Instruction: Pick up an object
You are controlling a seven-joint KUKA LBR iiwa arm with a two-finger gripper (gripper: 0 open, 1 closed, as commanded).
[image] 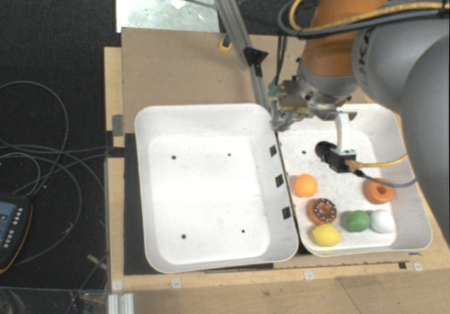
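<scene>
Camera view: looks down at a slant on bench (pixel 176 67) w/ two white bins side by side.
End effector (pixel 285 114): over far corner of right-hand bin (pixel 413 234), right at the wall it shares w/ left-hand bin (pixel 211 186); open or shut, can't tell; nothing seen in its hold.
Orange ball (pixel 304 185): nearest obj, below end effector in view, close to shared wall.
Sprinkled donut (pixel 323 211): past the ball, farther from end effector; yellow lemon (pixel 325 235) just beside it.
Green obj (pixel 356 221): btwn donut and white ball (pixel 382 221), well apart from end effector.
Orange ring (pixel 380 192): lower right of end effector, just above white ball.
Arm (pixel 415 46): grey w/ orange band, reaches in from right.
</scene>
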